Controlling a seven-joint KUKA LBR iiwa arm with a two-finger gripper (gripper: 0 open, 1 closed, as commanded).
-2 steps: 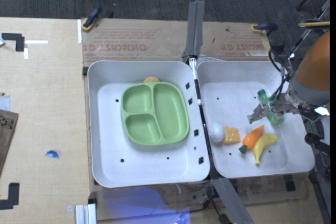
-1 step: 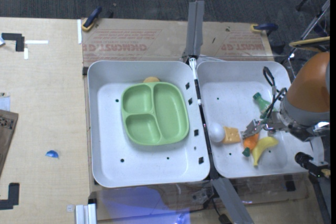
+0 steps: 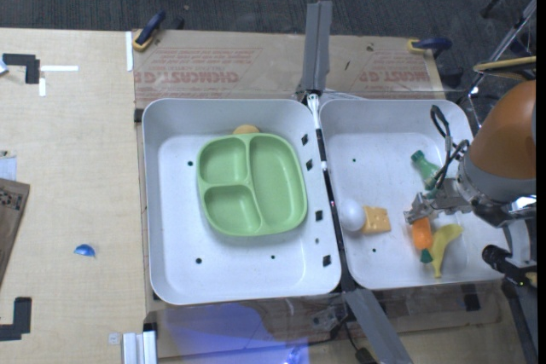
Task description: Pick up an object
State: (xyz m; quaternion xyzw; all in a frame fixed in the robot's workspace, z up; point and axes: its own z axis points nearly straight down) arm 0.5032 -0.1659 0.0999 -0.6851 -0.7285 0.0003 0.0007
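Note:
In the right bin [image 3: 375,128] lie a white ball [image 3: 351,214], a yellow-orange block [image 3: 376,220], a green piece [image 3: 424,167], an orange carrot-like piece [image 3: 422,235] and a yellow banana-like piece [image 3: 444,244]. My gripper [image 3: 424,212] reaches in from the right and hangs low over the bin, just above the orange piece and below the green piece. Nothing shows between its tips from this angle.
The left bin [image 3: 166,209] holds a green three-compartment tray [image 3: 252,183] with a small yellow thing [image 3: 246,130] peeking out behind it. A divider rail [image 3: 317,141] runs between the bins. The arm's bulk [image 3: 508,145] covers the right bin's right edge.

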